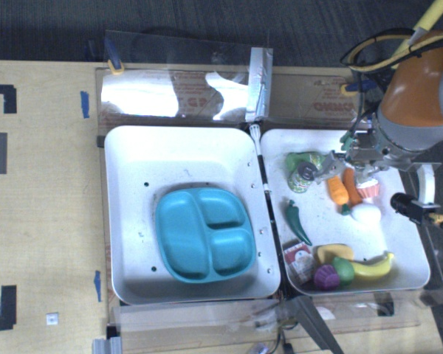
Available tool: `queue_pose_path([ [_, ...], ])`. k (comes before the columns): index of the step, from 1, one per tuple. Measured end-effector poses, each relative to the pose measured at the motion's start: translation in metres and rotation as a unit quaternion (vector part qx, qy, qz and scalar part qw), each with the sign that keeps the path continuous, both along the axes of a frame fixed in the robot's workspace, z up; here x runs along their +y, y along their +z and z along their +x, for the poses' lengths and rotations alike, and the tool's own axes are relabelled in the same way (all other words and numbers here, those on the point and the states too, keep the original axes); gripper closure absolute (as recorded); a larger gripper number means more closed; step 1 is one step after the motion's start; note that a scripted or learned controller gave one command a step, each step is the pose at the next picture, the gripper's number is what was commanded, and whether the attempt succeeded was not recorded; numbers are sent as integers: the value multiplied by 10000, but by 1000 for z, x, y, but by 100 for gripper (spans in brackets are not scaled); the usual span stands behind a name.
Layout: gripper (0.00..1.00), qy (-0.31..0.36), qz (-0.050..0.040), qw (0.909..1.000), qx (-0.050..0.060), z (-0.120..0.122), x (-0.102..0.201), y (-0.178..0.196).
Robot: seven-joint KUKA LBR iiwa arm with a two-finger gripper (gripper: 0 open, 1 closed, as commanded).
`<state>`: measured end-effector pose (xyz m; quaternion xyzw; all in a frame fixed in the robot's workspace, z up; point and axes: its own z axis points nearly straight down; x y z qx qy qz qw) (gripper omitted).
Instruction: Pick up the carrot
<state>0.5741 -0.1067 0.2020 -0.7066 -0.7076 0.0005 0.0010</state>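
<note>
gripper (pixel 352 169) over right bin (pixel 406 268), beside carrot (pixel 338 189); finger state: cannot tell. straddle carrot across its width, avoid green can (pixel 303 171), then close

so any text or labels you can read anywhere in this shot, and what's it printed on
Nothing here reads cleanly.
Brown panel behind the right bin: reddish printed lettering, too blurred to read.
Brown panel behind the left bin: similar reddish print, washed out by glare.
Small packet at the right bin's front left: red and white printing, too small to read.
</note>
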Motion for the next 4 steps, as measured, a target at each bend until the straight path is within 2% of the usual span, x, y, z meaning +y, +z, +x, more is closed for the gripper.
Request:
queue_pose_path([
  [1, 0, 167, -5, 9999, 4, -54, -48, -30],
  [2, 0, -827, -5, 9966, -13, 15, -43, -61],
  [3, 0, -2042, 1, 9789, -27, 29, -28, -114],
  [4, 100, -2032, 3, 9791, -30, 29, -27, -104],
])
